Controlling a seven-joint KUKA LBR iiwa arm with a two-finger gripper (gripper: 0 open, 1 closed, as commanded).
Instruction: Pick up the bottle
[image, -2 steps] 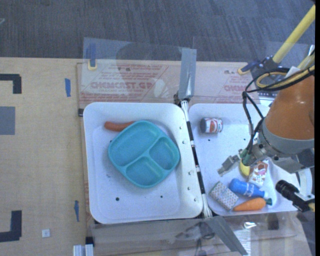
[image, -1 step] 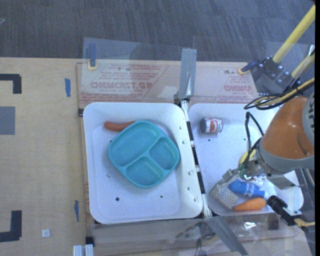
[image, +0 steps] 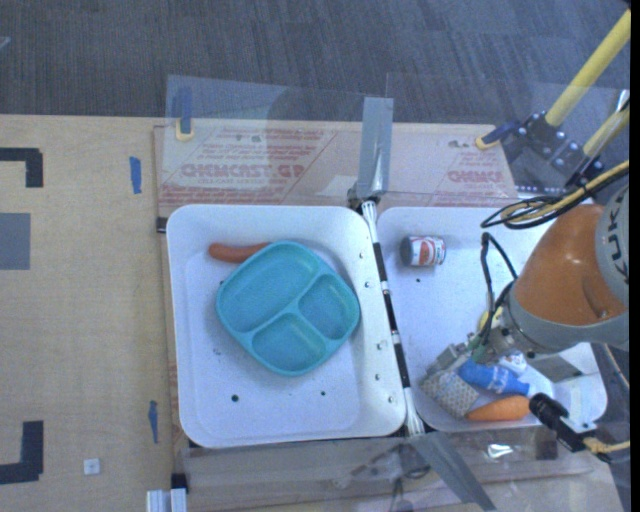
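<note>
The claw sits low in the right bin, near that bin's front edge, with the grey arm and its orange band rising to the right of it. Whether the claw is wide or narrow I cannot tell; the wrist hides it.

The blue bottle lies on its side just in front of the claw and a little to its right, close enough that contact cannot be ruled out. A carrot lies just beyond the bottle, against the bin's front rim. A grey mesh-patterned object lies in front of the claw and to its left, beside the bottle's end, crowding the front corner.

Behind the claw, the bin floor is open up to a small red-and-white can lying well apart near the back wall.

Left of the claw, past the divider, the left bin holds a teal divided plate with an orange sausage-shaped piece behind it.
</note>
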